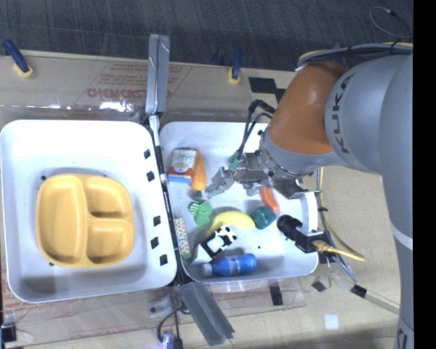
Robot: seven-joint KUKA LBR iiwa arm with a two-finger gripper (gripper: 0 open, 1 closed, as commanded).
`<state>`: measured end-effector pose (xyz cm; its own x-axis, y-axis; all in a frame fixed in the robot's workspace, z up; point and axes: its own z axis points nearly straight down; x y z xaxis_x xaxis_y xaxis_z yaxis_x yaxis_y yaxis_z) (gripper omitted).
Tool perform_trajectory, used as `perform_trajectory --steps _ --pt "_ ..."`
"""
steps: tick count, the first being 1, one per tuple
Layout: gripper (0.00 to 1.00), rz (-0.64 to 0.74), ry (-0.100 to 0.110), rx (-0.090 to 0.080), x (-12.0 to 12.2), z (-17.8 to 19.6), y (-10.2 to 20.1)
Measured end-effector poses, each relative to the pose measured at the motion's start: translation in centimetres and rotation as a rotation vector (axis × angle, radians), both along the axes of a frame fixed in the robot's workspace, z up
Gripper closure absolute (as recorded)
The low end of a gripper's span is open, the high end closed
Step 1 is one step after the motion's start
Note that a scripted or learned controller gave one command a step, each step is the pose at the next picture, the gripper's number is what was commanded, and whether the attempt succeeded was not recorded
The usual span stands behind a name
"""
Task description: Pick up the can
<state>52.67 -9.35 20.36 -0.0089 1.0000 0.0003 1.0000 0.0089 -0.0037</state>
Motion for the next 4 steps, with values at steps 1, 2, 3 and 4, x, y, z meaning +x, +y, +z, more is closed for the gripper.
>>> perform_trajectory --steps 1,2,3,4 --pt "0.0 0.042 -0.005 -0.003 7.6 7.0 -9.5" --pt "0.0 0.002 -0.002 -0.001 8.0 -1.8 -11.6" --pt "0.0 0.116 -0.004 -0.001 8.8 -2.9 -11.5" --pt "0.0 0.088 -0.007 -0.002 11.4 -1.3 -11.7"
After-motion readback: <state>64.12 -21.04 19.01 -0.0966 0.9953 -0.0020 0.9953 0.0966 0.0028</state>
